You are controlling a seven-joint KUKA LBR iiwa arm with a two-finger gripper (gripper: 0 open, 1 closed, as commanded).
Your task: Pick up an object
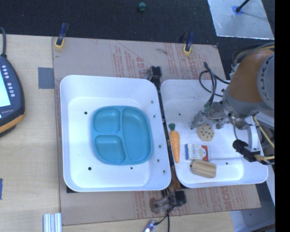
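The right bin (183, 93) holds an orange carrot (174, 146) with a green top along its left wall. A round speckled cracker (205, 133) lies near its middle, a small white, blue and red packet (197, 152) below that, and a tan wooden block (203, 168) near the front. My gripper (206, 121) hangs low over the right bin, directly behind the cracker and close to it. Whether it touches the cracker is unclear. The grey arm with its orange band (249, 74) reaches in from the right.
The left bin (75, 129) holds a blue divided plate (121, 135). A pendant with a screen (2, 95) lies on the bench at far left. Clamps (61, 35) hold the cardboard sheet at the back. Cables (210, 83) loop above the gripper.
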